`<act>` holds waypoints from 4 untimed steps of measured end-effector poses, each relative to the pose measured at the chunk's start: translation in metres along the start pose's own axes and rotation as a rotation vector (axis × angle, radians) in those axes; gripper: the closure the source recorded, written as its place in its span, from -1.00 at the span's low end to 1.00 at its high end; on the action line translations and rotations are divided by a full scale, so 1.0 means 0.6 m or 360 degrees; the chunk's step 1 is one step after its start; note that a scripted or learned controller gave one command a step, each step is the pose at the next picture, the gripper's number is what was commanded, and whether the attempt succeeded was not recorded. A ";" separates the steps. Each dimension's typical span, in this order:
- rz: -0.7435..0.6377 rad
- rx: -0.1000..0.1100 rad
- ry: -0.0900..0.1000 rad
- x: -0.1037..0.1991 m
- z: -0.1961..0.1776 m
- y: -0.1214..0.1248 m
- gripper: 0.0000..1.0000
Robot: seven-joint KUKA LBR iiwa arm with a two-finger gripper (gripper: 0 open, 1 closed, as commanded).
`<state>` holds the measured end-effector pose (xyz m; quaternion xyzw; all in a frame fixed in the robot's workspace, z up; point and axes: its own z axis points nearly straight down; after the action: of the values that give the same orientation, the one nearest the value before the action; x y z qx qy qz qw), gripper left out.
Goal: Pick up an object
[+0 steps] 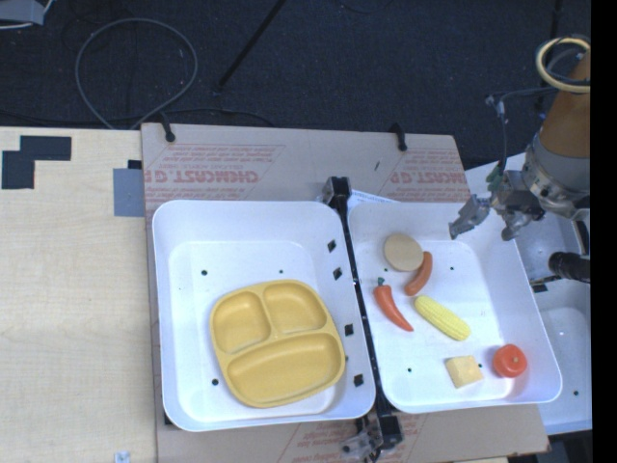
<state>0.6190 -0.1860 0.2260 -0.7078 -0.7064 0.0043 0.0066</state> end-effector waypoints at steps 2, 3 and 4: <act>-0.0010 -0.0014 -0.0003 0.010 0.076 0.019 -1.00; -0.0011 -0.0014 -0.0003 0.013 0.149 0.025 -1.00; -0.0011 -0.0014 -0.0003 0.015 0.236 0.024 -1.00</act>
<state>0.6315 -0.1764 0.0845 -0.7054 -0.7088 0.0018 0.0027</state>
